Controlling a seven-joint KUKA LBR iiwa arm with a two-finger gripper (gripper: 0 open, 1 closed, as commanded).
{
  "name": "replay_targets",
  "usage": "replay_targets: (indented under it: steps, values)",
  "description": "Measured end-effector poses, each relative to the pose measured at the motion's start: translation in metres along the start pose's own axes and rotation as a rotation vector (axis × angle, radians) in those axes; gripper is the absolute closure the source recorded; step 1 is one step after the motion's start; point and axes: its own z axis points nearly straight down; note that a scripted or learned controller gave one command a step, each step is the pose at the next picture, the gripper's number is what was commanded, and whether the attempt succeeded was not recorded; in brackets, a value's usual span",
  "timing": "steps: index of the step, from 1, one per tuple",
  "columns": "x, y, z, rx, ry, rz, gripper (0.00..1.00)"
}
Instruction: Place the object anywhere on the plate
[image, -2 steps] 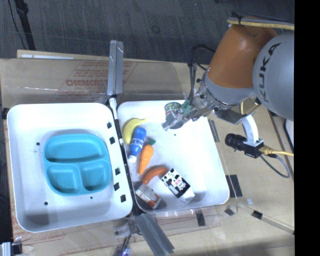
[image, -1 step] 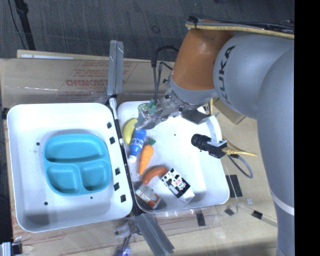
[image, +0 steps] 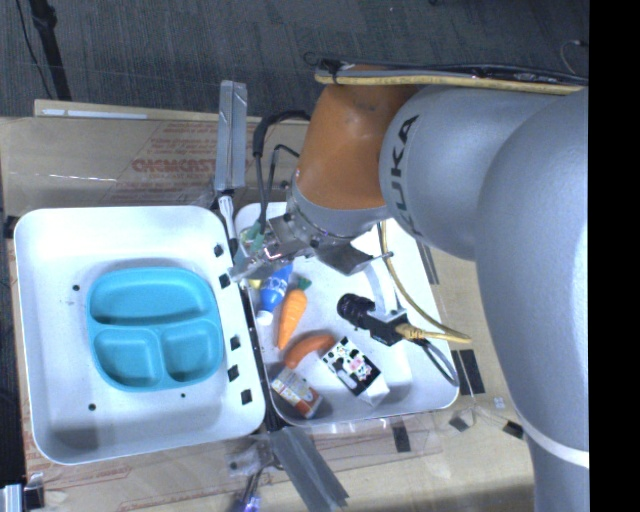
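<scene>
Nearest the camera, at the near edge of the right-hand bin (image: 425, 385) and close to the wall it shares with its neighbour, lies a small brown and silver object (image: 293, 392); I cannot make out what it is. Just beside it, towards the middle of the bin, a white box with black spots (image: 356, 369) sits askew. Behind these a rounded orange-red piece (image: 308, 346) rests on the floor of the bin, and a carrot (image: 290, 318) lies just past it, pointing away from the near edge. Next along the shared wall is a blue-and-white tube (image: 273, 290), touching or nearly touching the carrot's far end. My gripper (image: 258, 255) hangs right over the tube's far end, in the far corner of this bin by the shared wall; I cannot tell whether it is spread or pressed together, or whether it grips anything. The blue plate (image: 150, 297), with three compartments, lies in the middle of the other bin (image: 60, 400), well apart from the tube. Both bins sit on the table (image: 480, 440).
</scene>
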Motion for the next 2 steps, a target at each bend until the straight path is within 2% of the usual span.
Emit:
replay_targets:
  steps: [1,2]
  values:
    - [0.0365,0.0164,0.0524,0.002,0.001,-0.117,1.00]
    - [0.0361,0.0164,0.0522,0.001,0.000,-0.116,0.00]
